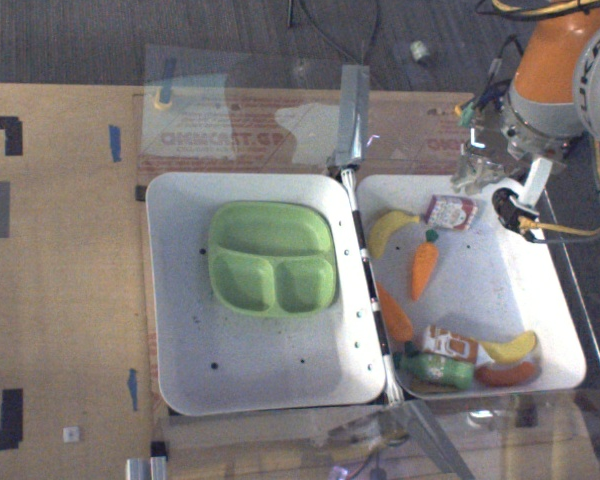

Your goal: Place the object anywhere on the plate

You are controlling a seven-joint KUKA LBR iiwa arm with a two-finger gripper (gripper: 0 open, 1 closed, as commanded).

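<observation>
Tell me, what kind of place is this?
Probably a robotics lab test bench: a robot arm over two white bins, a green plate, toy food like a carrot, and taped markers.

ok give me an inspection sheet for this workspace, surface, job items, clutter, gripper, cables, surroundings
Surface: wooden bench with blue tape marks, bearing the left bin and right bin.
Job's things: green divided plate in left bin, nothing on it.
Clutter: right bin holds carrot, banana, small packet, green bottle, more toy food.
Gripper: gripper above right bin's far edge; finger state unclear.
Cables: yellow cable beside wrist; black cable on floor.
Surroundings: grey carpet.
</observation>
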